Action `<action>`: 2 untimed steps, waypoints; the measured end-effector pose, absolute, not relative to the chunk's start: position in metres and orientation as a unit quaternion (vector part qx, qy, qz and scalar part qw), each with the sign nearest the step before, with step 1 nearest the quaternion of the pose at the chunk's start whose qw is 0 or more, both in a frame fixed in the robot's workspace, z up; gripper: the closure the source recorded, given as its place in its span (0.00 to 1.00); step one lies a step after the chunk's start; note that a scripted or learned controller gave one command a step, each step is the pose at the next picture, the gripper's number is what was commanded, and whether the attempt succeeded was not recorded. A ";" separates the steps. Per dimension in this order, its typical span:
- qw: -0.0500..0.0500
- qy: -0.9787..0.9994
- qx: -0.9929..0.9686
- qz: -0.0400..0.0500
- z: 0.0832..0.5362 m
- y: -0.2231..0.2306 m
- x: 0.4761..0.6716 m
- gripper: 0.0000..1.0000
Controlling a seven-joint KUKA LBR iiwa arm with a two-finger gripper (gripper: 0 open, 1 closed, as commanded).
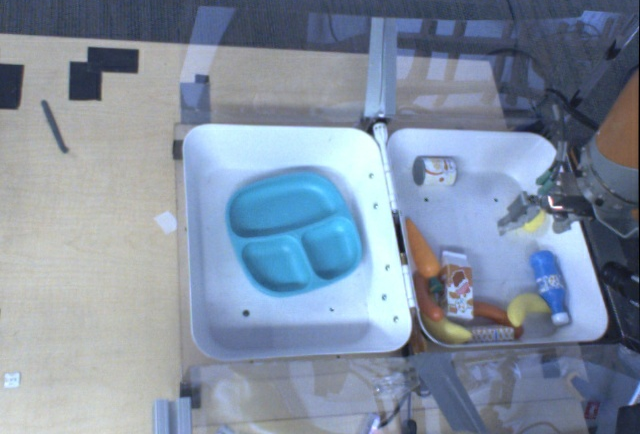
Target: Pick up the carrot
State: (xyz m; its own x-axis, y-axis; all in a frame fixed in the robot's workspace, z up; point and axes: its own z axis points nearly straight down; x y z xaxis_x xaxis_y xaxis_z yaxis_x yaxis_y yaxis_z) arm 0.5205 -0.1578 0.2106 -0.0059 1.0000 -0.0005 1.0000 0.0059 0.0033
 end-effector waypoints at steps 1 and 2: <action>0.000 0.558 0.830 0.001 0.135 -0.129 0.508 0.00; 0.009 0.586 0.810 0.006 0.091 -0.089 0.500 0.00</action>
